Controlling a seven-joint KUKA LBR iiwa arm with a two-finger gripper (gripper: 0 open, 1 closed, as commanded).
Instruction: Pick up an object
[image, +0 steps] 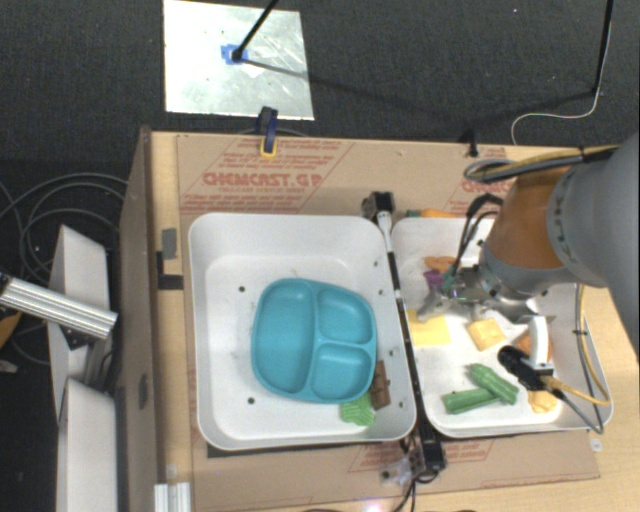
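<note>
Green pieces (482, 388) lay at the right bin's (432, 400) near edge while the gripper (447, 293) hung low beside a yellow slab (432, 332), probably lining up a pick, though whether it was parted I could not tell.

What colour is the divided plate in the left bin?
Light blue plate, clearest in the camera view.
</note>
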